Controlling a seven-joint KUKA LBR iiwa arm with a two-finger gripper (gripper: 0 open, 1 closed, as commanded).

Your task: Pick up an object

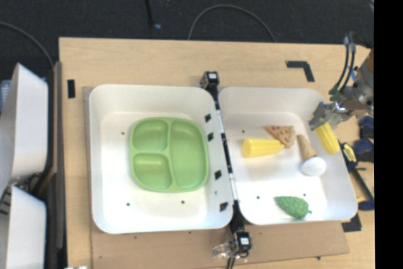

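Tool [332, 114] is sitting way over at the right edge of the frame, hanging above the right rim of the right bin [252, 94]. Honestly can't tell how it's set from this angle, it's just a grey blur of metal, and I don't see anything clearly gripped in it. A yellow corn cob [327, 137] lies just below it, right up against the bin's right wall, so close they may be touching.

Rest of the right bin: a yellow wedge-shaped piece [261, 147] near the middle, a tan pizza slice [281, 133] just to its upper right, an ice cream cone [309, 155] with the white scoop pointing down-right, and a green leafy thing [292, 206] near the lower edge.

Left bin [107, 104] has a green divided plate [169, 154] flat in the middle. Both bins sit side by side on the wooden surface [126, 60].
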